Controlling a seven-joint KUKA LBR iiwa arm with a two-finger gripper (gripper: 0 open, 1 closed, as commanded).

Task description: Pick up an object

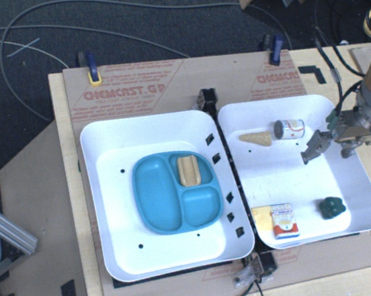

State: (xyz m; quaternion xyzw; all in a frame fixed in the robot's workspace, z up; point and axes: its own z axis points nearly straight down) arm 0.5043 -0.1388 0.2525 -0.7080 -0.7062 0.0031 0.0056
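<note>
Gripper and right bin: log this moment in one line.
gripper: over right bin, nothing visibly held | nearest: small can | also: tan wedge, green object

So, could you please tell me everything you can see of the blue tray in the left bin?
The blue tray is a rounded, plastic-looking dish split by raised ridges into three compartments: one large on the left, two smaller on the right. It lies flat, slightly turned, in the middle of the left bin, resting on the bin's floor. A tan block lies in its upper right compartment. Nothing else touches it.
</note>
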